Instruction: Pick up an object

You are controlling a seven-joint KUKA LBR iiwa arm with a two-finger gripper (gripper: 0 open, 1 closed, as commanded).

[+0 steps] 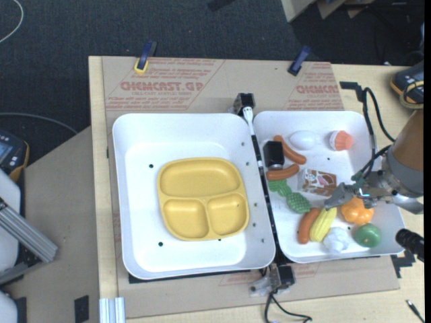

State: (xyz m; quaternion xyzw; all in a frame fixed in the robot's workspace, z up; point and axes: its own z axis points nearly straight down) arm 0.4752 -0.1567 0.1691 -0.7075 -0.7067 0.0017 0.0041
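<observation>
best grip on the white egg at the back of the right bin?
Take the white egg across its narrow width, coming straight down from above. It lies on its side with bare bin floor behind it and to its right; the sausage crowds its front-left, so keep the tool fingers off that side.

A robotics lab or test cell: a plywood bench (222,79) under protective paper printed with a maker's name, held by spring clamps (143,58), stands on dark carpet (81,19); loose cables (283,308) trail off its front edge, and aluminium framing (27,237) juts in at the left
</observation>
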